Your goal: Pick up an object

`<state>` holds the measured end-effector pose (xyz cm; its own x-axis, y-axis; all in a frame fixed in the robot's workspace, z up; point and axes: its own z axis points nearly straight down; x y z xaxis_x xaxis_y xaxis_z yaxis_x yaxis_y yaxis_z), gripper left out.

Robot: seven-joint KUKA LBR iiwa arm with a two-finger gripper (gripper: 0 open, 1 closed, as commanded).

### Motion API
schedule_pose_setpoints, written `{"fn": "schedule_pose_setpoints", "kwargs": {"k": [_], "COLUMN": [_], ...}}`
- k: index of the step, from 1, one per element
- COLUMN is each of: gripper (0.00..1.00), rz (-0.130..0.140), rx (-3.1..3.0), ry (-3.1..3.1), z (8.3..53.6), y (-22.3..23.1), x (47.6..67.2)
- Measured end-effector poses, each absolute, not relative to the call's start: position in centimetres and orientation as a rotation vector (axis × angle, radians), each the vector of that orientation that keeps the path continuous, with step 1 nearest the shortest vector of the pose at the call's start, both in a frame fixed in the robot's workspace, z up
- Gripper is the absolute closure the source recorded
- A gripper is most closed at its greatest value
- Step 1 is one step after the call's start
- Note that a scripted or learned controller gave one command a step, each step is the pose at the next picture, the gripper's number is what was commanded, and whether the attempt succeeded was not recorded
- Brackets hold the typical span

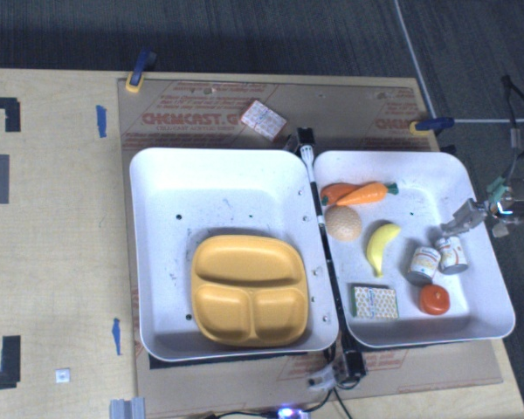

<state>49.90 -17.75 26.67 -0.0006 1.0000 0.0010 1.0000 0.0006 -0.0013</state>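
The right bin (486, 317) holds several small things. An orange carrot (358, 194) lies at its far left, with a tan ball (342, 223) just below it. A yellow banana (381, 245) rests in the middle. Two small cans (437, 258) sit side by side right of the banana. Near the front are a red tomato (434, 299) and a flat patterned packet (375, 302). My gripper (479, 211) hangs over the bin's right rim, just above and right of the cans, with nothing visibly in it.
The left bin (157, 190) holds a yellow divided plate (249, 288) towards its front. A small patterned card (263, 120) lies on the brown board behind the bins. Blue clamps (141, 66) grip the board's far corners.
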Motion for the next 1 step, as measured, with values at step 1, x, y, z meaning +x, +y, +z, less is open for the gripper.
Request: {"fn": "schedule_pose_setpoints", "kwargs": {"k": [1], "gripper": [0.0], "rz": [-0.003], "rx": [-2.222], "ry": [-2.225], "z": [8.58], "y": [-16.73], "x": [53.39]}}
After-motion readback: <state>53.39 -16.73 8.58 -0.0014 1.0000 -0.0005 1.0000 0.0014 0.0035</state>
